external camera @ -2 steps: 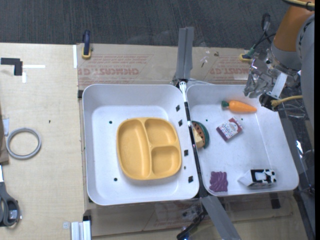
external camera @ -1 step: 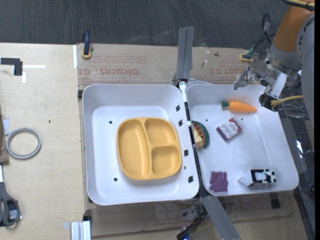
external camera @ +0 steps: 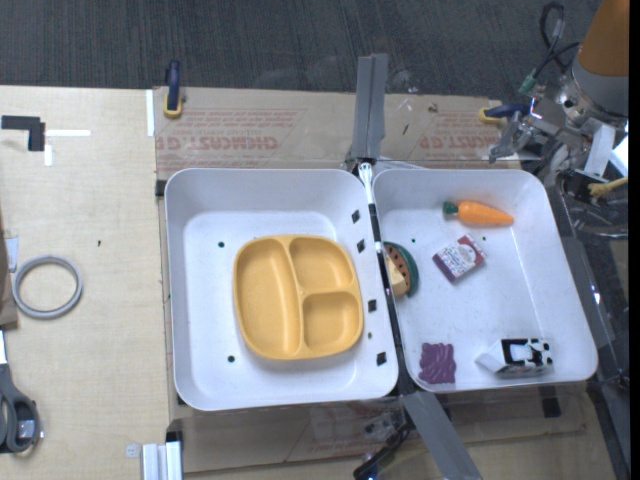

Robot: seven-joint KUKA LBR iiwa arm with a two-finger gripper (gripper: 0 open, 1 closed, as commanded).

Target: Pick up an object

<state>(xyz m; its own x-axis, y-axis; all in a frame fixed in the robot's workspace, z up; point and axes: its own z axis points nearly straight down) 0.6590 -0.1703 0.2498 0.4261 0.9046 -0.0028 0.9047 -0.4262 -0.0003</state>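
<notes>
Yellow divided plate [external camera: 298, 296] sits in the left bin [external camera: 190, 268], far left of and below your end effector [external camera: 515, 133]. Nearer, in the right bin [external camera: 560, 268], you see a carrot [external camera: 480, 212] just below the end effector, then a small red box [external camera: 459, 259].

Left of the gripper [external camera: 520, 133], both white bins [external camera: 200, 298] are showing smooth, slightly glossy plastic; the yellow divided plate [external camera: 297, 296] is looking like matt plastic, the bench [external camera: 90, 208] like pale wood.
</notes>
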